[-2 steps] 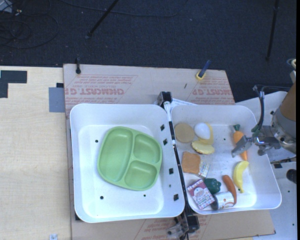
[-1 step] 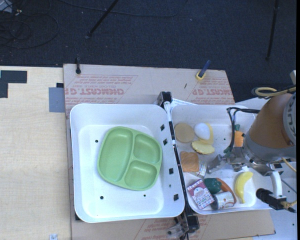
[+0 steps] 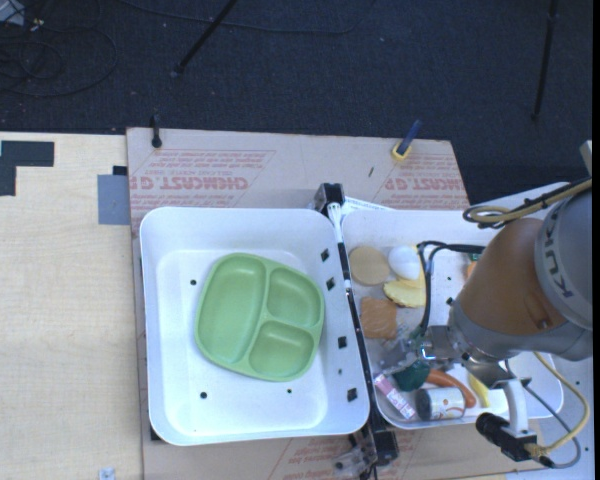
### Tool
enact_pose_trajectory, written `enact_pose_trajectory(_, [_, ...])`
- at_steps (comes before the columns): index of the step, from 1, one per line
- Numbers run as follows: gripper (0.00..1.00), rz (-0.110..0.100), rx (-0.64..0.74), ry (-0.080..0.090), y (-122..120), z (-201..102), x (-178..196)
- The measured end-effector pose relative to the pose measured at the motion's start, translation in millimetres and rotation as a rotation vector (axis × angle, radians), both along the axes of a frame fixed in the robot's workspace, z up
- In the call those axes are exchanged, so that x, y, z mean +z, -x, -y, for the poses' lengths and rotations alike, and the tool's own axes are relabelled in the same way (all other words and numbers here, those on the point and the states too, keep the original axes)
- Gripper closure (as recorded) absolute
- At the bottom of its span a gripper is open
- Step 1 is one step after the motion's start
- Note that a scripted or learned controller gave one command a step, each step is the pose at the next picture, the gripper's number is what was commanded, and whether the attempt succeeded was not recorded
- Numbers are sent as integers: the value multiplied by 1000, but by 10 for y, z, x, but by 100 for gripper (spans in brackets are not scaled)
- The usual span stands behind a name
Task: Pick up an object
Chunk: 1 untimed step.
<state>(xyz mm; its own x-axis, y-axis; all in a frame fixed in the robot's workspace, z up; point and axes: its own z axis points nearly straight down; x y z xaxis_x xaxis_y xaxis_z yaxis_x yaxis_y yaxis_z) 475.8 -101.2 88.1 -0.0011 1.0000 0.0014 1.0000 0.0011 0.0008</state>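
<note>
While the grey arm with the orange-brown wrist band (image 3: 510, 288) reaches into the right-hand shallow white bin (image 3: 372, 230), the pincer (image 3: 427, 353) sits low among the clutter near that bin's front half, and the pick is judged to be at the approach or closing stage, not complete. Whether the pincer is open or shut cannot be told, because the wrist body and cabling cover most of it; nothing is seen between its tips, so no grasp is confirmed. Just below and left of the pincer lies a dark teal rounded item (image 3: 412, 376), apparently touching or nearly touching it, and this is the likeliest target, though that is a judgement only. Immediately below the pincer lie an orange carrot-shaped piece (image 3: 450, 382) and a small white bottle with a label (image 3: 442, 404); a pink-and-white wrapped piece (image 3: 396, 396) lies below and to its left. Up and left of the pincer rests a brown rounded bread-like item (image 3: 378, 318); farther up are a pale yellow wedge (image 3: 406, 292), a tan flat disc (image 3: 369, 265) and a white egg-shaped object (image 3: 405, 261). Well to the left of the pincer, in the left-hand white bin (image 3: 170, 368), a light green divided plastic plate (image 3: 260, 316) lies flat and untouched. Both bins stand on the cardboard-covered counter (image 3: 210, 173). Remaining steps: secure one object, lift it clear of the bin floor, and verify that it stays held.
</note>
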Motion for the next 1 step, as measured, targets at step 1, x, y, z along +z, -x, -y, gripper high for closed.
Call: enact_pose_trajectory(1, [100, -4, -7, -5, -5, 6, 98])
